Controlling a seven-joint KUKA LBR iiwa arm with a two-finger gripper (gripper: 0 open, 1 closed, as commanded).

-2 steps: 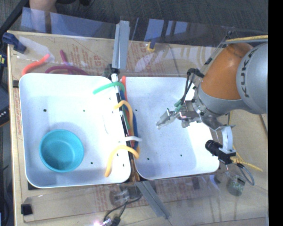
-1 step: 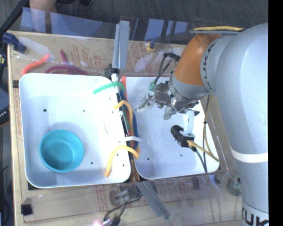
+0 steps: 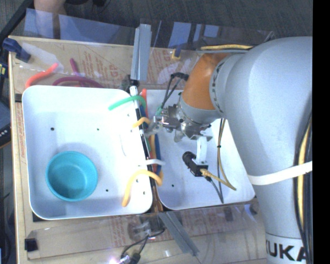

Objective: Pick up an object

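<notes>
A round teal-blue bowl sits upright in the lower left of the left white bin. My gripper hangs low over the left edge of the right white bin, close to the wall between the two bins. The grey wrist and its orange band cover most of it from above. A thin blue strip lies along the right bin's left wall just below the gripper. I cannot make out anything held by the gripper.
Green and yellow ties stick out along the wall between the bins. Red and pink tubing lies on the bench behind the left bin. The large grey arm covers the right bin's right side.
</notes>
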